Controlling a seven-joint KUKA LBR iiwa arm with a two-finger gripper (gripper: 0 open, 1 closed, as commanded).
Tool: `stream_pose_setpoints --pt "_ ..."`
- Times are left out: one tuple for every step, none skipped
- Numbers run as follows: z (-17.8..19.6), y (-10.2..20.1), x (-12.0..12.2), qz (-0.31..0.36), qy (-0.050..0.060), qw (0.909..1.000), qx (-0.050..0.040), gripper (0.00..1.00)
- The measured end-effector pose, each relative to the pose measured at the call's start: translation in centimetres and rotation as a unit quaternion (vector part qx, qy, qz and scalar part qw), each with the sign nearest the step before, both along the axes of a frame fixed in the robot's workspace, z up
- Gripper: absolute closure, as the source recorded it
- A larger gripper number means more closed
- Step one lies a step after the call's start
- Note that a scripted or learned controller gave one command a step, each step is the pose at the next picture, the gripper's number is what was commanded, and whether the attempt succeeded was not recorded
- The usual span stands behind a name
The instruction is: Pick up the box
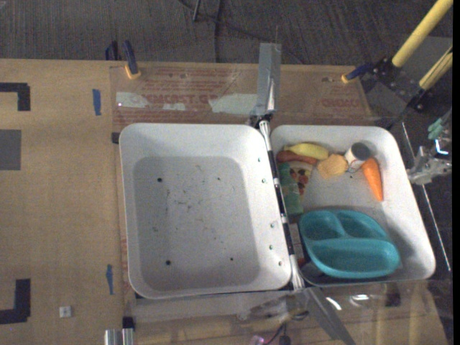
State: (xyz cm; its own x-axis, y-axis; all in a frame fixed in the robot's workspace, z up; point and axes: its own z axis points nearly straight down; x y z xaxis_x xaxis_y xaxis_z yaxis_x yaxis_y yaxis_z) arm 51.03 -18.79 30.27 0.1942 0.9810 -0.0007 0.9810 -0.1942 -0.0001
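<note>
- Where the two white bins sit side by side on the bench [65, 192], the left bin [136, 157] has nothing in it but a few dark specks on its floor.
- Against the right bin's [413, 214] left wall lies the box [293, 187], a green printed carton lying lengthwise along the wall, just above the teal plate [348, 244].
- That divided plate fills the bin's near end.
- Next to the box's far end are a yellow banana [309, 150] and something red [295, 158] under it.
- A round tan item [332, 167], a small cup [359, 152] and an orange carrot [372, 178] lie toward the bin's far right.
- At the right edge, a metal hand [431, 165] hangs beside the bin's rim; whether it is spread or closed cannot be told.
</note>
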Motion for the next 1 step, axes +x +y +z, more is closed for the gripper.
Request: stream_pose_setpoints --pt "-9.6 4.66 6.48 0.032 0.001 0.9995 0.0009 1.0"
